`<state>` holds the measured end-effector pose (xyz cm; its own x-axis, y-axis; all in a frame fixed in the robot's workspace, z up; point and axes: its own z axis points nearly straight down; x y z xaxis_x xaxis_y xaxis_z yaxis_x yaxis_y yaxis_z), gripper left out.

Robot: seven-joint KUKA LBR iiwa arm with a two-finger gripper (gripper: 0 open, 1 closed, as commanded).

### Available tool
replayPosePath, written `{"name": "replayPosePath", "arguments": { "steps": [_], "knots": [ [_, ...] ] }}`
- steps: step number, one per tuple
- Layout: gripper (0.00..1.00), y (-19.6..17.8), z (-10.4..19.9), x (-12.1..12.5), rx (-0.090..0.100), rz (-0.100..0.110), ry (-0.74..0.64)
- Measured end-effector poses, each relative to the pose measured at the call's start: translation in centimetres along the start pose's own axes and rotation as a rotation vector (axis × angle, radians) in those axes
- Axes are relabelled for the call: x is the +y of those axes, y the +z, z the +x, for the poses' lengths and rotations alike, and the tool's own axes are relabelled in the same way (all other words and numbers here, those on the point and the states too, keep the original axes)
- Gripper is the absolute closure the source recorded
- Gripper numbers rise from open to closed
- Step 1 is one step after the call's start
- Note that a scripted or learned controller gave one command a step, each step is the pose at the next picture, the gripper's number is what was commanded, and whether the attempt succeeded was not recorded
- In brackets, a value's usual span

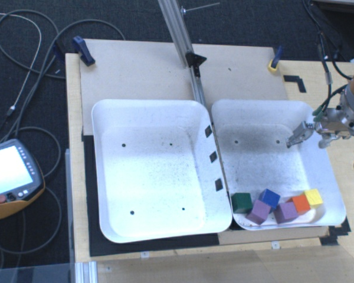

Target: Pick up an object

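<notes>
Gripper [304, 133] sits over the right bin's [256, 108] far-right edge, nothing between its fingers; open or closed, cannot tell. Small cubes crowd the near wall: green cube [242, 203], blue cube [270, 197], two purple, orange cube [301, 203], yellow cube [313, 197]. Likely light, rigid, flat-sided. Green stands a little apart, so pinching its opposite faces looks easiest.
</notes>
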<state>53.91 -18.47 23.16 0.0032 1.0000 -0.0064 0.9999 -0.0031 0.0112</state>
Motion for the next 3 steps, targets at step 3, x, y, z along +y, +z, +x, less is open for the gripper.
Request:
{"name": "replayPosePath", "arguments": {
  "steps": [3],
  "knots": [
    [0.0, -0.7, 5.1, 2.7, 0.006, 0.011, -0.005]
  ]
}}
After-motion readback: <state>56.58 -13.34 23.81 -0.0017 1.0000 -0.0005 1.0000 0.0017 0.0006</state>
